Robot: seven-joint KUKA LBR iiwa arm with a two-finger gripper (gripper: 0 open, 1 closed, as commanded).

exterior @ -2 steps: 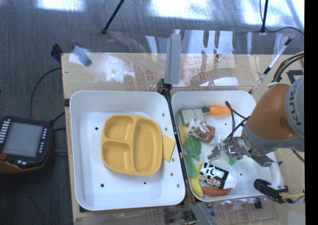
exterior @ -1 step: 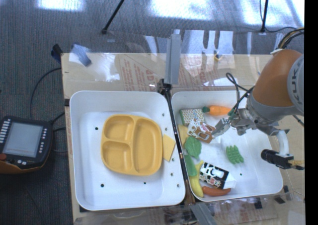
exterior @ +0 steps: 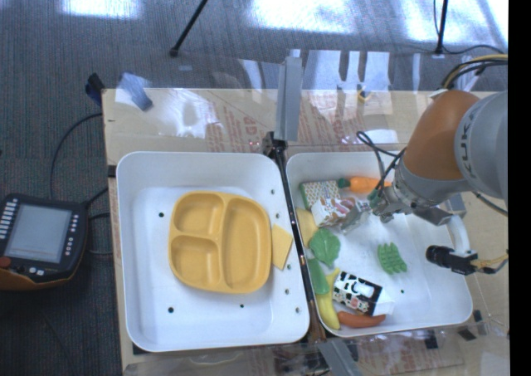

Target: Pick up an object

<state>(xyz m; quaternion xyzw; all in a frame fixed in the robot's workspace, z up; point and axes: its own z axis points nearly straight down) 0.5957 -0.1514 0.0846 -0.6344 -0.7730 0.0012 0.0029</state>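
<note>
My gripper [exterior: 363, 213] is low in the right bin [exterior: 440, 300], at its upper left part, beneath the grey arm with the orange band [exterior: 438, 146]. It sits right against a small patterned packet [exterior: 336, 213] lying next to a green-and-white box [exterior: 319, 192]. An orange carrot [exterior: 365, 185] lies just behind the gripper. A green pea pod [exterior: 392, 257] rests to its lower right. Nearer the front are a green leaf [exterior: 323, 246], a banana [exterior: 326, 308], a black-and-white cow-print carton [exterior: 358, 293] and a red-orange piece [exterior: 362, 320].
The left bin [exterior: 145, 316] holds a yellow divided plate [exterior: 220, 241] with a pale yellow wedge [exterior: 281, 246] at its right side. A metal post [exterior: 288, 100] stands behind the bins' shared wall. A black cylinder with a cable [exterior: 450, 257] hangs over the right bin's right side.
</note>
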